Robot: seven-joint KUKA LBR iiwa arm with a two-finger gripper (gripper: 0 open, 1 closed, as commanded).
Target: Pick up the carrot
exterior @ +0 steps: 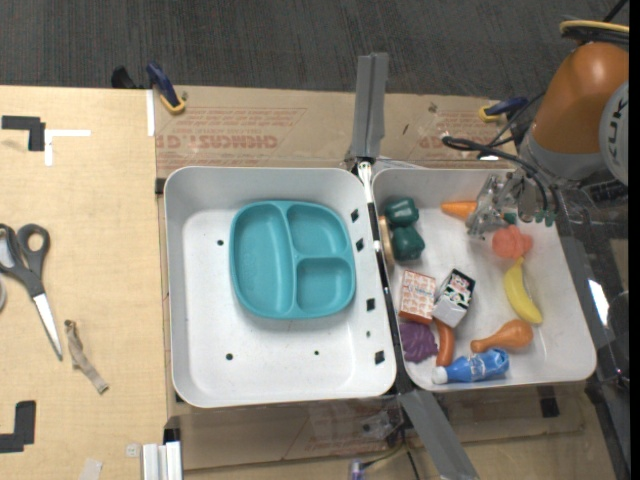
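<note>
Carrot (457, 209) and gripper (490, 216) are seen together at the far side of the right bin (562, 356). Whether the gripper is open or shut cannot be told, as its tip is lost among cables and metal parts. The carrot lies just left of the gripper, its long axis running left to right, with the narrow end pointing left and the right end meeting or hidden under the gripper. A grasp cannot be confirmed. A pink ball (511, 243) sits just near of the gripper, with a banana (521, 295) nearer still. A green block (404, 228) lies left of the carrot. It is judged that any closing should be made across the carrot's short width, slightly further left.
</note>
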